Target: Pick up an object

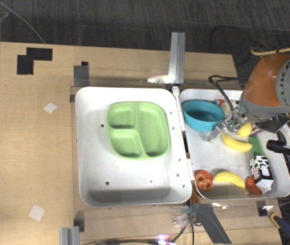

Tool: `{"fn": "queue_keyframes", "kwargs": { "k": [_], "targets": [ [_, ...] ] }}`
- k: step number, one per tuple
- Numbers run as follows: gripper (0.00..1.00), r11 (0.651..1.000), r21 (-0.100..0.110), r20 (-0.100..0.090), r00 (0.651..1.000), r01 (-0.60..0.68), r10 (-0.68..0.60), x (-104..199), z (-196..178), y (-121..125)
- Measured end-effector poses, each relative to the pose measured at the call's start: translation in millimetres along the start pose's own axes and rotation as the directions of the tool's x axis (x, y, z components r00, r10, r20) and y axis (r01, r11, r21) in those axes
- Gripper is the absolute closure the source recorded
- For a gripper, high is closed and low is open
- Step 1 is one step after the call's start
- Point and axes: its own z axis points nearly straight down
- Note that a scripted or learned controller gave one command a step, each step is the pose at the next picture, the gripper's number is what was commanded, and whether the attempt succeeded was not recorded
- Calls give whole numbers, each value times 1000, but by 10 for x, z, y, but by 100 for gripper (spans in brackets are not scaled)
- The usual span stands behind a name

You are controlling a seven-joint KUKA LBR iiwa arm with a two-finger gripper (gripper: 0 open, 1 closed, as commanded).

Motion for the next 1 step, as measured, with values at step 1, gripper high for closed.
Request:
{"fn": "queue_keyframes", "kwargs": {
  "k": [1],
  "targets": [
    [0, 996, -7, 1, 996, -88, 88, 311, -11, -64]
  ]
}}
